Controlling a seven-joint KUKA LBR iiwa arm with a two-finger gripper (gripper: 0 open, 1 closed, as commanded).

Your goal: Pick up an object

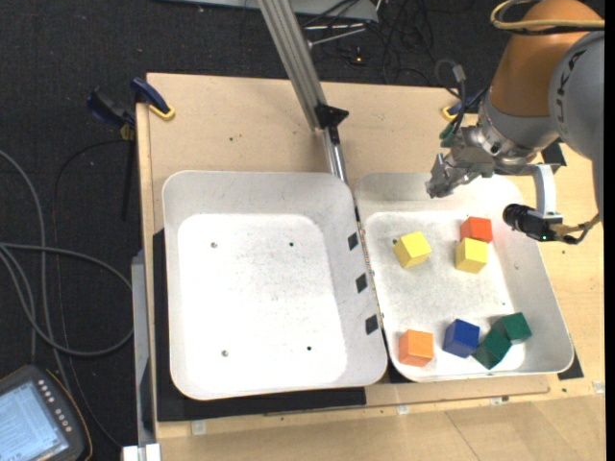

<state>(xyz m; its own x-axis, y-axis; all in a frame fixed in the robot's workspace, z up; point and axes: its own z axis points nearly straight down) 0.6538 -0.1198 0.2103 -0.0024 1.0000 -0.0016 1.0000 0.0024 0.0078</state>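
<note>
**Gripper poised over the right bin, nothing picked yet**

I am looking down on a pale wooden tabletop (240,113) carrying two shallow white plastic bins side by side. The left bin (192,200) sits in the centre-left of the frame. The right bin (543,286), at centre-right, holds seven small cubes: two yellow, two orange, one blue and two dark green.

The grey two-finger gripper (444,182) hangs at the upper edge of the right bin, near its back rim, below the arm's orange band in the upper right of the frame. I cannot tell whether it is spread or pressed together, and I see no cube in it.

I judge this the approach step: no cube is lifted. Nearest the gripper are the tilted yellow cube (413,249), and the orange cube (477,229) touching the second yellow cube (471,255). The remaining orange cube (416,347), blue cube (462,337) and green cubes (503,339) cluster at the lower edge. Next I would centre over the lone yellow cube, which stands apart, then descend.
</note>
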